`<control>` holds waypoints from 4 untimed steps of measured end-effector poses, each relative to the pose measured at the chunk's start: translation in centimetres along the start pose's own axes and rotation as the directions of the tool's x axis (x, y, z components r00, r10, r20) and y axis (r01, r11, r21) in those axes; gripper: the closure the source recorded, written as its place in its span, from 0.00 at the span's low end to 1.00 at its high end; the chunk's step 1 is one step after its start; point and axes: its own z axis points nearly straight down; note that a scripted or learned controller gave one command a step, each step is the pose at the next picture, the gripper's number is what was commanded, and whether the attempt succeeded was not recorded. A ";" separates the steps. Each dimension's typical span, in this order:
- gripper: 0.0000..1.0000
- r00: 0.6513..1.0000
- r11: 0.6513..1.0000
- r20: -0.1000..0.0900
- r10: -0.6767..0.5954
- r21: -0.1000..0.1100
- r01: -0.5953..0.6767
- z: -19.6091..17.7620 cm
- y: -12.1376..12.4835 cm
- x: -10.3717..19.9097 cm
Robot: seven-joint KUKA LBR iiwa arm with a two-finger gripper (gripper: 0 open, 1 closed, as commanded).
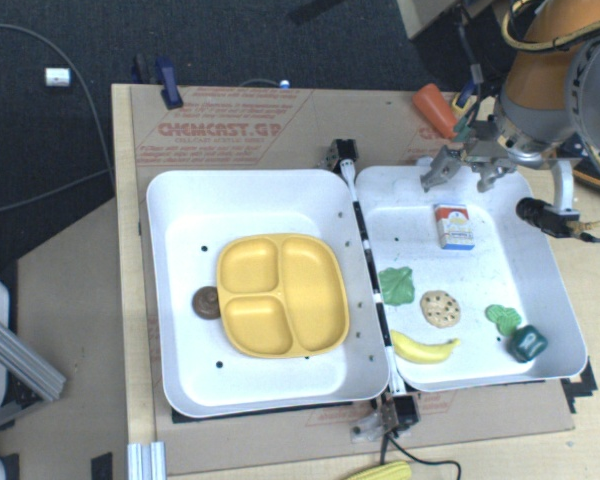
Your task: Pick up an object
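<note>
End effector [467,167]: hanging over the far edge of the right bin [560,298], its two fingers spread apart with nothing between them.
Carton [454,227]: small red, white and blue box, in the right bin's far half, just in front of the end effector and apart from it.
Near half of right bin: green leaf [397,285], cookie [440,309], banana [423,348] along the near edge, a green bit [503,317] and a dark green can [527,344] in the near right corner.
Left bin [170,268]: yellow divided plate [280,295] in the middle, a brown disc [207,302] touching its left side.
</note>
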 end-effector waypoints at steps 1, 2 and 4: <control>0.00 1.000 1.000 -0.001 0.001 0.004 -0.001 8.4 -0.1 -3.0; 1.00 1.000 1.000 0.001 0.000 -0.001 0.000 7.2 0.1 -2.9; 1.00 1.000 1.000 -0.002 -0.002 0.002 0.002 -1.7 -5.3 10.7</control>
